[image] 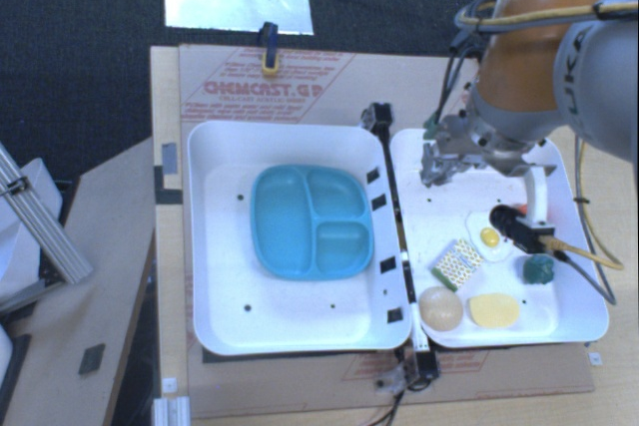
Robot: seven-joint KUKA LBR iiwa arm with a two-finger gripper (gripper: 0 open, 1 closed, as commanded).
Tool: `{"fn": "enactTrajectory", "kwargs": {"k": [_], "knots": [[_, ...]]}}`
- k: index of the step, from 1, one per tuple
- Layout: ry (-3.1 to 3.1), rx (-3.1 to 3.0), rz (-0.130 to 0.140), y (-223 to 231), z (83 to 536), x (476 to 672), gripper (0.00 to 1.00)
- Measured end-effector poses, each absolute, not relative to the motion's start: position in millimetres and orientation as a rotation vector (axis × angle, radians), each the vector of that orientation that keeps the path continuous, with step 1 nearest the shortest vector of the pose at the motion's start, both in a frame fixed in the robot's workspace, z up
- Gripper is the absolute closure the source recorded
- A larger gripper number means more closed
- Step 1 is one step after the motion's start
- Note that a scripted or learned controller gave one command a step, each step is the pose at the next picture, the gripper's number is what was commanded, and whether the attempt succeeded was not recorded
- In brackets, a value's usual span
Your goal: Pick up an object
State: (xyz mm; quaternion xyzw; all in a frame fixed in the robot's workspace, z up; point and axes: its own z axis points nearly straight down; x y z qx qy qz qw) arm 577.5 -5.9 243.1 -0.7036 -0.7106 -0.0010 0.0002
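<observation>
The pincer (436,167), whose opening could not be told, was seen hovering above the right white bin's (584,314) bare far-left corner, while the nearest candidate, a checkered yellow-and-white sponge block (458,262), lay nearer the camera, well apart.

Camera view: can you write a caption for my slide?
Robot gripper hovers over the right bin of toys; blue tray beside.

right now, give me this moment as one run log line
claw: above right bin rear left, nothing visibly held | blue divided tray: left bin | toy fried egg: untouched
</observation>
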Motion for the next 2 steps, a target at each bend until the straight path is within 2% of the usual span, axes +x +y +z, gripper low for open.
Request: {"fn": "enactTrajectory", "kwargs": {"k": [1, 2], "knots": [[-2.231, -2.211, -0.002, 46.4, 229.4, 572.6, 1.0], [-2.232, -2.211, -0.003, 95.7, 236.5, 570.5, 1.0]]}}
